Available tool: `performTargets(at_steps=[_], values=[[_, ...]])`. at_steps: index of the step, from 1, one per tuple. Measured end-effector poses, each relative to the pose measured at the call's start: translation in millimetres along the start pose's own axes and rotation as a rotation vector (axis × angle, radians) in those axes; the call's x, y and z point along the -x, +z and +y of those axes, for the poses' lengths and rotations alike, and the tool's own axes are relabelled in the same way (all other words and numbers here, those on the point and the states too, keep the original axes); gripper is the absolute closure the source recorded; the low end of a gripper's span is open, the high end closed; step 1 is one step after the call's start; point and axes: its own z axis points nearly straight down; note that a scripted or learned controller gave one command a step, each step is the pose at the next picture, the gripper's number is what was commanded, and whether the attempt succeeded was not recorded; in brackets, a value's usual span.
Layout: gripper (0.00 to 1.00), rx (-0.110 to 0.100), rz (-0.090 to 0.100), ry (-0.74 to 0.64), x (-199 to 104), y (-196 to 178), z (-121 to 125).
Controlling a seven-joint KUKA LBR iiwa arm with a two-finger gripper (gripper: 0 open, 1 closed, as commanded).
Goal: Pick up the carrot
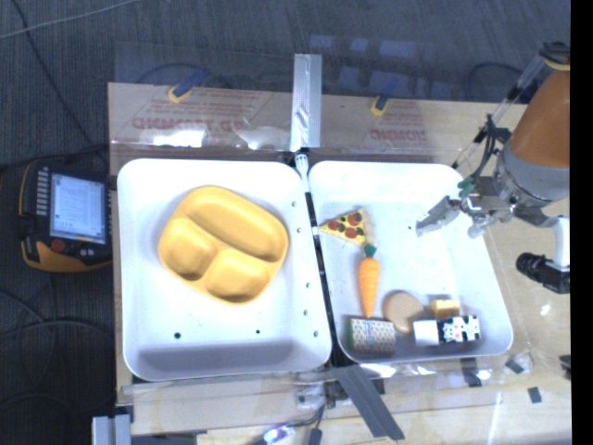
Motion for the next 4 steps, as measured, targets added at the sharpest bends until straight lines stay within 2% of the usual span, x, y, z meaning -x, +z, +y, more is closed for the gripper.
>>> performTargets(at_steps=[1,2,3,4], values=[[0.0,-0.002,0.0,0.0,-55.1,105.8,22.9],[0.0,0.017,-0.01,-0.056,-80.2,123.0,0.0],[1.0,0.017,-0.005,-0.058,-82.6,113.5,0.9],[1.0,-0.001,-0.004,0.182,-112.7,-4.6,-12.7]])
